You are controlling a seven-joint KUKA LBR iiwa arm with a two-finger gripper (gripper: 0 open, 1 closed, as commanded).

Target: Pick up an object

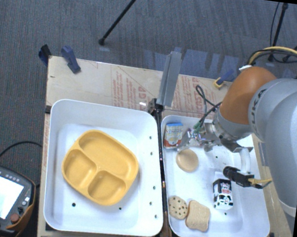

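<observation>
The gripper (194,137) hangs low over the far end of the right bin (254,226), between a small blue-and-white carton (173,133) and a round tan disc (187,160), either a likely pick. Whether the pincer is released or clenched cannot be told. A chocolate-chip cookie (177,207), toast slice (198,215) and cow-patterned carton (223,193) lie nearer. The yellow divided plate (100,167) sits alone in the left bin (64,114). No carton print is legible.

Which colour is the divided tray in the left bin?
The tray is yellow, seen in the camera view.
</observation>
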